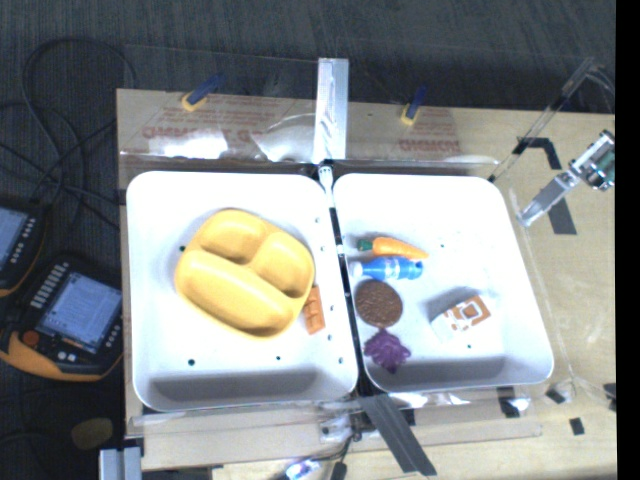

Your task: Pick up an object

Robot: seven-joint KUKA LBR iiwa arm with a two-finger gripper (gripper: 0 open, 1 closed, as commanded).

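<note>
Dark carpet lies around a wooden bench (580, 348) with two white bins on it. A big yellow bread shape (245, 271) sits in the left bin (160, 368), with a small orange piece (314, 310) touching its right side. By the left wall of the right bin (510, 363) are a carrot (395, 247), a blue bottle (385, 268), a brown round cookie (379, 304) and a purple grape bunch (386, 349). A little white and orange box (462, 314) lies more to the right. A handheld screen (70, 318) sits on the floor at the left.
</note>
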